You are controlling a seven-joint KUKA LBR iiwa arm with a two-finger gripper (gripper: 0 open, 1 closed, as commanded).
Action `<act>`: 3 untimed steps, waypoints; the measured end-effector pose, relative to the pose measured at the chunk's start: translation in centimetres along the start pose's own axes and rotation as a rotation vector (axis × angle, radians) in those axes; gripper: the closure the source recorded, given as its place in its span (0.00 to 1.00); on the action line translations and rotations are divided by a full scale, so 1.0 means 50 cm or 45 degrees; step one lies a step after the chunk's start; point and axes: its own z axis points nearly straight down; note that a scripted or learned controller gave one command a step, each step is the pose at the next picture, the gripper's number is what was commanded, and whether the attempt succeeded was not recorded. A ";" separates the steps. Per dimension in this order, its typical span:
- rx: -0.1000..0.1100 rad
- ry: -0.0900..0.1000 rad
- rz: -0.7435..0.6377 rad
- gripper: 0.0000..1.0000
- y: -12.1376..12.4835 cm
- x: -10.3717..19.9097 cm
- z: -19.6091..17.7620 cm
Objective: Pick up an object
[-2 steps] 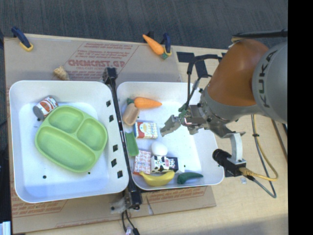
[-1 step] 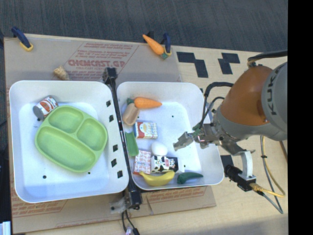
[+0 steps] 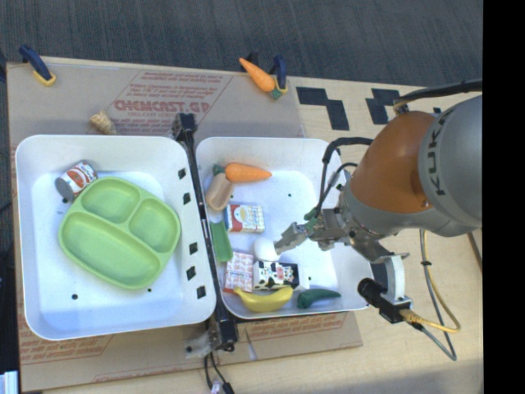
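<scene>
Objects to pick: none is named by the task, so any of the small toy foods will serve; most lie heaped in the right bin point(image 3: 316, 156), toward its left wall and near edge, likely tipped in as a jumble for the arm to try.
Left bin point(image 3: 33, 245): one green divided plate point(image 3: 120, 232) lies flat across the middle; one small can point(image 3: 77, 178) rests on its side at the far left corner, just beside the plate's rim.
Bench outside the bins: one cork-like lump point(image 3: 102, 122) beyond the left bin, one carrot point(image 3: 259, 75) at the far edge by a blue clamp point(image 3: 280, 71); a second blue clamp point(image 3: 37, 64) grips the far left corner, seemingly pinning the cardboard sheet point(image 3: 168, 101).
Right bin, left wall: one second carrot point(image 3: 246, 172) at the far end, one tan roll point(image 3: 218, 192), one green stick point(image 3: 221, 240) along the wall.
Right bin, middle: one small carton point(image 3: 246, 217), one white egg point(image 3: 264, 247), one red-patterned packet point(image 3: 240, 270), one black-and-white carton point(image 3: 274, 275).
Right bin, near edge: one banana point(image 3: 261, 300), one dark green vegetable point(image 3: 317, 297).
Gripper point(image 3: 294, 236): it hangs low over the right bin's middle, just right of the egg; I cannot tell how wide it stands, and nothing shows held in it.
Count: two bins, two carrots, two clamps, one of everything else.
</scene>
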 end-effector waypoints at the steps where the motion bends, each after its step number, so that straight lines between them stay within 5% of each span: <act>1: 0.002 0.001 0.000 0.00 0.001 0.092 -0.005; 2: -0.006 0.002 0.001 0.00 0.005 0.101 0.177; 3: -0.009 0.003 -0.009 1.00 0.008 0.103 0.155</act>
